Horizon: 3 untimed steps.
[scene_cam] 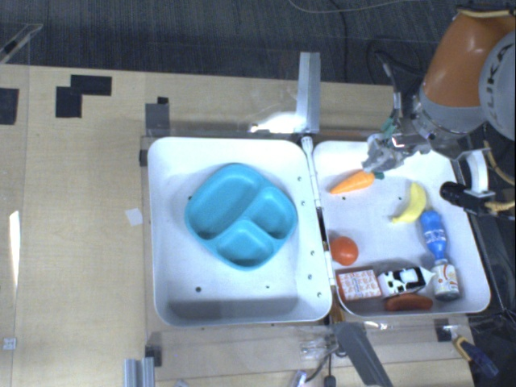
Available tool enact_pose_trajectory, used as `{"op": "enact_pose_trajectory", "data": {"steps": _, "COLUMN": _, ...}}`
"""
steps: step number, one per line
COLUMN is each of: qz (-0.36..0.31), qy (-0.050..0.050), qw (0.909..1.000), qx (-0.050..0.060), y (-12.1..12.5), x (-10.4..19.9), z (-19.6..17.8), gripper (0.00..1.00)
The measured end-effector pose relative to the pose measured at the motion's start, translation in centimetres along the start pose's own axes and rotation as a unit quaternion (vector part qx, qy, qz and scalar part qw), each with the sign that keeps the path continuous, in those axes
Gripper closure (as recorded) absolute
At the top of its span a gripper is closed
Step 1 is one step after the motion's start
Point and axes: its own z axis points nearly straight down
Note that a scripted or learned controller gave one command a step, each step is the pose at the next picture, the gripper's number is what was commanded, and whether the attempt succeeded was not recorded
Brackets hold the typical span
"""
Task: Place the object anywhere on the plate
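A blue divided plate (240,214) lies in the middle of the left white bin (173,297). An orange carrot (351,183) lies in the upper left of the right bin (477,293), pointing left, with its green end toward the arm. My gripper (382,156) hangs right over that green end, at the carrot's right tip. Whether it touches the carrot cannot be made out.
The right bin also holds a yellow banana (410,203), a blue bottle (434,235), a red tomato (344,250), a red-and-white box (359,284), a cow-print carton (407,279) and a red sausage (407,302). A metal post (309,95) rises behind the divider between the bins.
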Motion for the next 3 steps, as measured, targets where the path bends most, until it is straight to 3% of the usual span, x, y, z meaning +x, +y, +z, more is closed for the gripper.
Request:
{"op": "enact_pose_trajectory", "data": {"steps": 1, "qz": -0.059, "qy": 0.001, "qw": 0.9983, "qx": 0.001, "y": -1.1, "x": 5.4, "z": 3.6, "gripper": 1.00}}
{"op": "enact_pose_trajectory", "data": {"steps": 2, "qz": -0.074, "qy": 0.001, "qw": 0.9972, "qx": 0.001, "y": -0.2, "x": 13.2, "z": 3.6, "gripper": 1.00}}
{"op": "enact_pose_trajectory", "data": {"steps": 3, "qz": -0.136, "qy": 0.001, "qw": 0.9907, "qx": -0.001, "y": 2.4, "x": 8.5, "z": 3.6, "gripper": 1.00}}
